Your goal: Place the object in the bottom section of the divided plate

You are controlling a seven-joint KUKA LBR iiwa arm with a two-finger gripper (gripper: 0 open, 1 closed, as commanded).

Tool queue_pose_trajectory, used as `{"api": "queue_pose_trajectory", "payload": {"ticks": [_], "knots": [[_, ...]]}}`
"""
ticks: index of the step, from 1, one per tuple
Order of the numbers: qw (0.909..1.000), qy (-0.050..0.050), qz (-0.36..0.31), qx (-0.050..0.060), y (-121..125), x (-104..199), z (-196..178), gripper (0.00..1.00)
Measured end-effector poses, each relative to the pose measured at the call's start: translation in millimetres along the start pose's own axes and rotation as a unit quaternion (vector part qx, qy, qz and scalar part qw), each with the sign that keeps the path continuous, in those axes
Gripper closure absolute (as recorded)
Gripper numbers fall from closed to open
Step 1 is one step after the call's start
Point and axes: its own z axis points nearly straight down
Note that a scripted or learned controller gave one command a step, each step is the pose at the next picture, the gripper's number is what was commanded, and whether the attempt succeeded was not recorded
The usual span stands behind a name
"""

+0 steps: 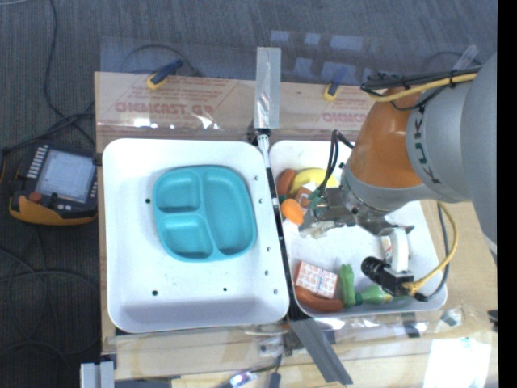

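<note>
Grey arm point(452, 136) bears partly hidden lettering.

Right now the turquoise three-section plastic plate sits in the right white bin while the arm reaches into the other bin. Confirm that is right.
Not right. The camera view shows the turquoise three-section plastic plate in the left white bin. The arm's gripper reaches into the other bin, the right white bin, among the small food items.

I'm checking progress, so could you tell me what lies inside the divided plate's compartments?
The teal divided plate in the left bin shows bare compartments. The gripper hangs over the right bin, covering part of its pile.
</note>
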Motion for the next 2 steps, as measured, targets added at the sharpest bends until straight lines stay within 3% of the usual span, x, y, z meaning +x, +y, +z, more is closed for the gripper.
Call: {"api": "queue_pose_trajectory", "payload": {"ticks": [1, 2], "knots": [[0.9929, -0.001, -0.119, 0.000, 1.1, 71.4, -0.3, 1.00], [0.9963, -0.003, -0.086, -0.001, 36.9, 130.7, -57.4, 1.00]]}}
